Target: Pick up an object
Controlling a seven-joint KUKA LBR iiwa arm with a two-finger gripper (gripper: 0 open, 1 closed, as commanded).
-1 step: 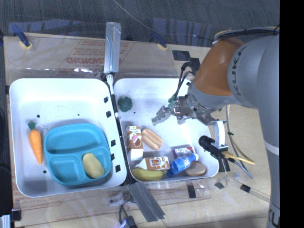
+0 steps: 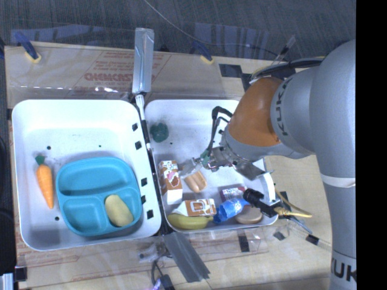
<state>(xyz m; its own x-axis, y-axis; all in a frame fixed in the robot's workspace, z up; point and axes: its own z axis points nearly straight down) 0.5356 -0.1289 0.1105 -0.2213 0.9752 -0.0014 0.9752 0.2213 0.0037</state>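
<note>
Gripper [image 2: 204, 161] low in right bin [image 2: 181, 110], fingers' state unreadable. Just below it: hot dog [image 2: 195, 181], tan bun, pinkish sausage, lying beside a carton [image 2: 171, 177].

Two bins [image 2: 24, 162] [image 2: 181, 110]. One carrot [image 2: 45, 183], one blue tray [image 2: 91, 189], one potato [image 2: 119, 210], one banana [image 2: 187, 222], one blue bottle [image 2: 231, 209], two cartons [image 2: 170, 174] [image 2: 201, 208].

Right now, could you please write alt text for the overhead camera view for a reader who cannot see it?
A grey arm's gripper hovers low over the right bin, above a hot dog toy, a banana and small cartons. The left bin holds a blue divided tray, a potato and a carrot.
</note>
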